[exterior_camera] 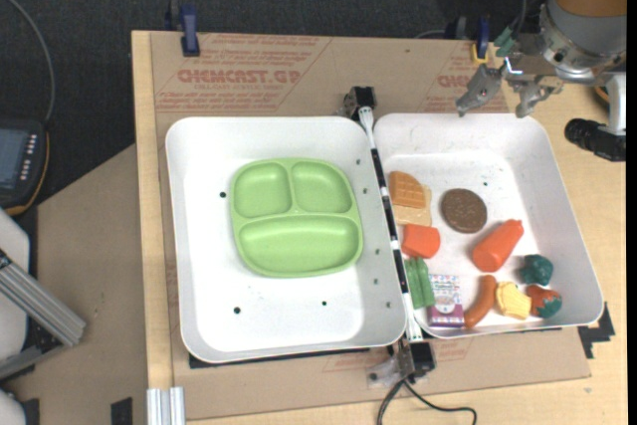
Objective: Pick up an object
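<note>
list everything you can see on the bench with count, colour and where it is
white bins: 2, white, side by side on the bench
divided plate: 1, green, in the left bin
waffle toy: 1, tan, right bin near its left wall
round cookie: 1, brown, middle of the right bin
orange block: 1, orange, below the waffle toy
orange bottle: 1, orange, right of the round cookie
small toys: a cluster, mixed colours, front of the right bin
blue clamps: 2, blue, back edge of the board
end effector: 1, grey, fingers spread, above the right bin's back edge, holding nothing
</note>
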